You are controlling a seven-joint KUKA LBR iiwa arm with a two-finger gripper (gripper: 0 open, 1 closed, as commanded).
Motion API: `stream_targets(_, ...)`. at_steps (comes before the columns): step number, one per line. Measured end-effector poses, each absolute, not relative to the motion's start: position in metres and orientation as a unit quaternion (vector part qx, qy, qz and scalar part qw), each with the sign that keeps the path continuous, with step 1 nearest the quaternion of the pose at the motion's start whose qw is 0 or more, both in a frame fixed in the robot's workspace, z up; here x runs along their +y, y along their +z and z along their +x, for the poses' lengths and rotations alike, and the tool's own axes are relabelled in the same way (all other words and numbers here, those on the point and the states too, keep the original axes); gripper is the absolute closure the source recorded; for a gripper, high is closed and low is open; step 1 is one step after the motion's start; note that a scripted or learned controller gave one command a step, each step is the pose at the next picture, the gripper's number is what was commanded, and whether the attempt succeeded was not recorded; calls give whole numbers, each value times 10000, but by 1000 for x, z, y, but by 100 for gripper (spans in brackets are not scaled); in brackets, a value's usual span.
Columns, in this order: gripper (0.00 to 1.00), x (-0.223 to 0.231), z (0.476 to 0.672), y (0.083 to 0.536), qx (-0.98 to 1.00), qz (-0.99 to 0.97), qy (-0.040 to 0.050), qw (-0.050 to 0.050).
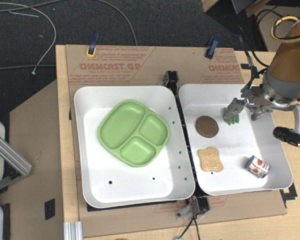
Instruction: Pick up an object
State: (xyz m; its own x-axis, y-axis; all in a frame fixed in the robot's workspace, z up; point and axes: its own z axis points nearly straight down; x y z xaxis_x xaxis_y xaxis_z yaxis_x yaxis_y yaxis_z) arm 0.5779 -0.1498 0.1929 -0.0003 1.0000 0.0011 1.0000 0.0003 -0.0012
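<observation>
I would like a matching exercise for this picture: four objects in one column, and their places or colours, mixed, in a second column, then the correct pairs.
Column one:
1. divided plate
2. round brown cookie
3. small can
4. hand

Column two:
A. lying on its side near the right bin's front right corner
B. green, in the left bin
C. over the right bin, right of and above the cookie in the view
D. dark disc near the right bin's left wall

Pairs: 1-B, 2-D, 3-A, 4-C
</observation>
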Motion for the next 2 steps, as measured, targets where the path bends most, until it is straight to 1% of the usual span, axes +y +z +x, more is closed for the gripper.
stream_targets(1,0,-146,568,136,-7070,-7072,16,35)
stream_targets(2,0,-146,569,86,-7068,-7074,-6,13)
